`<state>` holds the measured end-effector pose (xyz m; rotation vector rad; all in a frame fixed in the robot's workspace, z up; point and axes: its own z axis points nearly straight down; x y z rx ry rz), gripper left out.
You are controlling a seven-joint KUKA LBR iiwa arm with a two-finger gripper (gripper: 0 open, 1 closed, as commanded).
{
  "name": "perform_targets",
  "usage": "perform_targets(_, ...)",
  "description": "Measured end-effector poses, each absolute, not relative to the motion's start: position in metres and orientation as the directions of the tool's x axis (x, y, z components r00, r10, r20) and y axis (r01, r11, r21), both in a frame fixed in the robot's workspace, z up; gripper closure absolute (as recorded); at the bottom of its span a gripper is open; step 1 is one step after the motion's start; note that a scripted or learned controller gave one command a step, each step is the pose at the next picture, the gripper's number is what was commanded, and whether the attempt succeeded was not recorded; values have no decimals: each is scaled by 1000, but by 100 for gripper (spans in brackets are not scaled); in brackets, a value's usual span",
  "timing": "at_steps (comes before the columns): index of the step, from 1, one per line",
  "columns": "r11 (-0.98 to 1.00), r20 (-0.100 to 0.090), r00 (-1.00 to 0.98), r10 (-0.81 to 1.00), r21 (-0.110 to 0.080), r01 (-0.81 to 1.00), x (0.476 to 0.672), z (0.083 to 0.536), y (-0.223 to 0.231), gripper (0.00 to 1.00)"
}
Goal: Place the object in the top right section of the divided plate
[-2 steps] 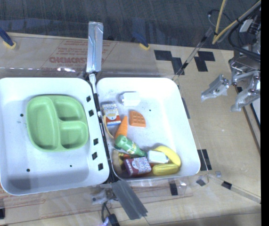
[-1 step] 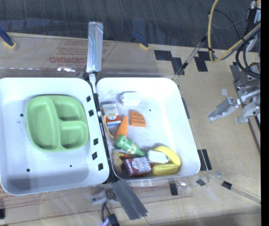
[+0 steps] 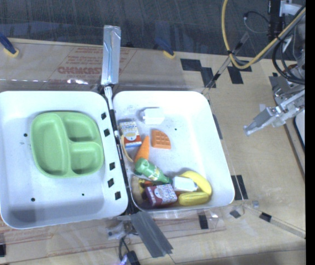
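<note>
Two white bins sit side by side: the left bin (image 3: 8, 164) holds the green divided plate (image 3: 67, 143), and the right bin (image 3: 215, 142) holds the toy food. Your gripper (image 3: 265, 119) hangs well right of both bins; whether it is spread or pinched you cannot tell. Pick something loose, perhaps the waffle (image 3: 160, 139), then set it into the plate's far-right section.
</note>
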<state>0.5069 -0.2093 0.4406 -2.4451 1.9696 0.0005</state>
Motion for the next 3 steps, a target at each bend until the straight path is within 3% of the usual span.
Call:
perform_targets(1,-812,-1,812,-584,-3,-584,481,380,-167,0)
perform_targets(2,-981,6,981,-194,-8,-194,498,442,-121,0)
perform_targets(3,-982,-7,982,-191,-2,-191,511,427,49,0)
